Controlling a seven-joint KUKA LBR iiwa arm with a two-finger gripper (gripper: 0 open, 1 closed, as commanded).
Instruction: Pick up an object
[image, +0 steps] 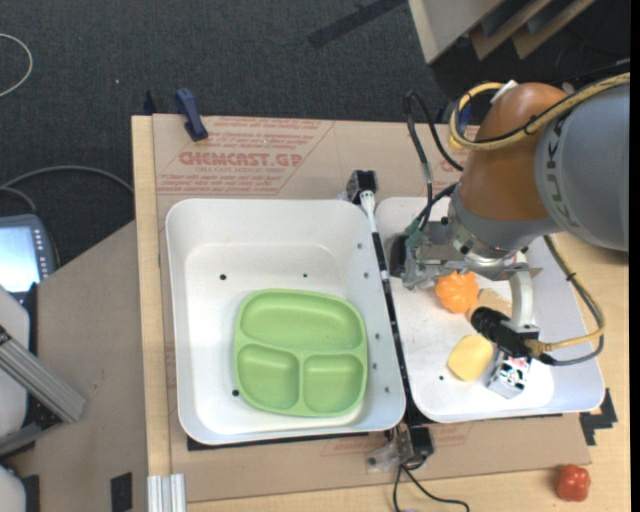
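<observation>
- Arm (520, 160) was seen reaching from the right over the right bin (570, 395).
- Gripper (455, 268) was hung just above an orange ball (458, 292); grip state could not be told.
- Yellow piece (468, 358) and small die (510, 377) were lying nearby.
- Green tray (300, 352) was in the left bin (200, 240).

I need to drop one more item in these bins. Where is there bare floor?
Left bin: bare floor behind the green tray, toward the far wall, plus a strip along its left. Right bin is crowded: orange ball, yellow piece, small die and the arm.
</observation>
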